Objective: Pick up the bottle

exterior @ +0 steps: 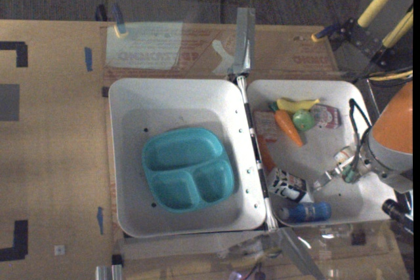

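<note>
The bench (52,141) carries two white bins side by side. The left bin (131,108) holds a teal tray (188,168) with three compartments, lying flat near the bin's centre and turned at a slight angle. A metal divider (241,42) stands upright behind the seam between the bins. In the right bin (341,92), a flat reddish packet (265,124) lies against the left wall. Next to it, a carrot (289,127) lies at a slant, its top near a yellow banana (296,103) and touching a green ball (303,119). A pinkish packet (327,116) lies just right of the ball. Toward the front of the bin, a black-and-white carton (287,185) rests near the left wall. The bottle (306,212), blue and lying on its side, is at the front edge of the right bin, just beside the carton. The gripper (346,164) is low in the right half of the same bin, near the bottle but apart from it. Whether it is open or closed cannot be determined; nothing is visibly held. The arm (397,134) enters from the right, orange band uppermost.
</note>
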Controlling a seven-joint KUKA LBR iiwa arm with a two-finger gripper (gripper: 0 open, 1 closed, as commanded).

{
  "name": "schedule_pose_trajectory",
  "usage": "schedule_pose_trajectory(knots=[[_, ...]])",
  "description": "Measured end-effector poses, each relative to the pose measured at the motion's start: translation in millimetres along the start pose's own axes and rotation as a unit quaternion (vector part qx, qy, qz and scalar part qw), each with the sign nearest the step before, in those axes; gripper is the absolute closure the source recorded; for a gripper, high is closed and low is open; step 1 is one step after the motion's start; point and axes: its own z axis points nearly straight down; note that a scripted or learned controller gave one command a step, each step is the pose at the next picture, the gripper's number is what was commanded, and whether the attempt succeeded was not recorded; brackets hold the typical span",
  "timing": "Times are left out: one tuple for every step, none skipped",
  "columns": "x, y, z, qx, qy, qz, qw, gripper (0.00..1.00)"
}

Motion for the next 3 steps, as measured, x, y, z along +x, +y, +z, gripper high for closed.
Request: schedule_pose_trajectory(knots=[[-1, -1, 0, 0.0, -0.001, 0.001, 1.0, 0.0], [-5, -1, -10, -0.002, -0.008, 0.003, 1.0, 1.0], [-1, 0, -10, 0.0, -0.003, 0.0, 1.0, 0.0]])
